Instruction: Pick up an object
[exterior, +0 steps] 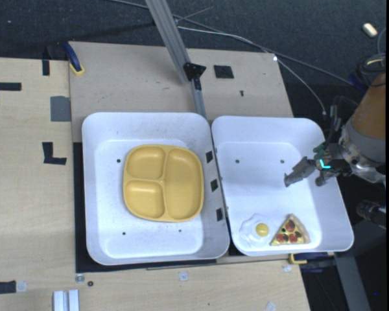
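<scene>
The gripper [306,175] hangs over the right side of the right bin [259,129], reaching in from the right edge of the view. Its two dark fingers [298,172] stand apart with nothing between them, one pointing toward the bin's middle, the other shorter and nearer the wrist. Below it, in the bin's near corner, lie two toy foods side by side: a fried egg [256,230] with a yellow yolk, and just to its right a pizza slice [291,230] with red toppings. Both rest on the bin floor, well apart from the gripper. The left bin [97,173] holds a yellow divided plate [163,182] with three compartments, lying flat near its centre. Both bins sit on the pale wooden counter [26,193].
</scene>
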`<state>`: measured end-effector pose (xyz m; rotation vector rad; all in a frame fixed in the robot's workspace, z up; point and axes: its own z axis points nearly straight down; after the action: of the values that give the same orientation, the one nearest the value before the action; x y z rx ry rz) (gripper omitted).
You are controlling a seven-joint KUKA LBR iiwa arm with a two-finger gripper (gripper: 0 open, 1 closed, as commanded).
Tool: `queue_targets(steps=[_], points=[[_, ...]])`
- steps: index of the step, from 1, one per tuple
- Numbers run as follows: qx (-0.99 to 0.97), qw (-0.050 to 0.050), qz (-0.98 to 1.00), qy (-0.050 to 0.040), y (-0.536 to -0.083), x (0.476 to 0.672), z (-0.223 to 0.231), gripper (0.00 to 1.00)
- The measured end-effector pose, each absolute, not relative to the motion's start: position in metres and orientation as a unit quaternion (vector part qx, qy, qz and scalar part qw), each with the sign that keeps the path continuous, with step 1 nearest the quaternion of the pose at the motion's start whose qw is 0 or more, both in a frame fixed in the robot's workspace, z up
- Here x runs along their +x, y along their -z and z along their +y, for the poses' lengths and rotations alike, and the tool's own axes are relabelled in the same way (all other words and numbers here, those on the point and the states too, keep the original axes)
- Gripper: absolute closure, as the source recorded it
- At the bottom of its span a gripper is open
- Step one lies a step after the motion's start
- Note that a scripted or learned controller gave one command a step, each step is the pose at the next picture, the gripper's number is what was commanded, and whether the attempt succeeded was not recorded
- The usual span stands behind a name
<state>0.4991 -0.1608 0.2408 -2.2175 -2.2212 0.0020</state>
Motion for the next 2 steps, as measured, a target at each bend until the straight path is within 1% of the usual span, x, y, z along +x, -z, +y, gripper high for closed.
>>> queue_targets(steps=[1, 2], points=[[-0.706, 0.001, -0.708, -0.0004, -0.241, 0.499, -0.161, 0.0], [-0.707, 0.003, -0.707, -0.0019, -0.177, 0.502, -0.159, 0.0]])
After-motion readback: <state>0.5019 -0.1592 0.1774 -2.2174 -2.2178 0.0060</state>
